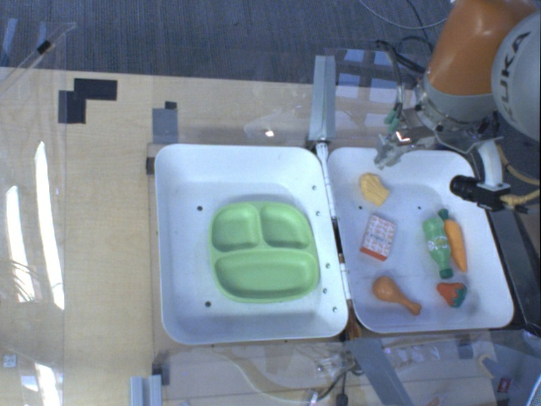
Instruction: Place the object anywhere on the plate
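Observation:
A green plate [263, 252] with three compartments lies in the left bin [182, 184]. The right bin [499, 307] holds several toy foods: a yellow corn piece [373, 189], a pink and white box [378, 236], a green bottle [438, 244], an orange carrot [456, 241], a brown drumstick [396, 293] and a small red and green piece [452, 293]. My gripper [389, 152] hangs over the back edge of the right bin, a little behind and right of the corn piece. I see nothing in it.
A metal divider rail [321, 100] runs between the bins at the back. Black cables [397, 7] trail behind the arm. The arm's orange band [473, 36] and a black fitting [478, 189] overhang the right bin's back right corner.

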